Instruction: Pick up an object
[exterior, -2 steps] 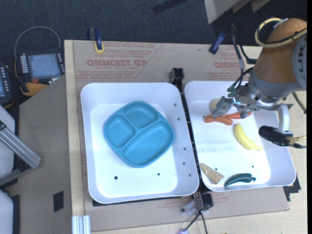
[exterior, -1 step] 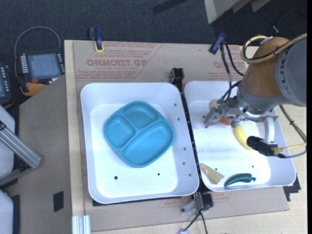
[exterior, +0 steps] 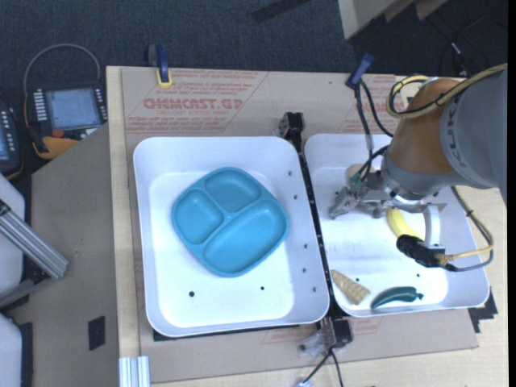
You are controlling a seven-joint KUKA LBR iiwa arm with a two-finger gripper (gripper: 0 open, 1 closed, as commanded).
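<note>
Bench: a flat brown cardboard-covered bench top (exterior: 242,95) printed with red lettering, bare along its far strip and left margin.
Left bin: a shallow white plastic bin (exterior: 161,297) with rounded corners, lying directly on the bench, well left of the gripper fingers (exterior: 343,205).
Right bin: a second shallow white plastic bin (exterior: 463,293), edge to edge with the first, lying under and around the fingers.
Clamps: a blue-and-yellow clamp (exterior: 161,64) on the far edge, far left of the fingers; a blue-handled clamp (exterior: 359,71) beyond them.
</note>
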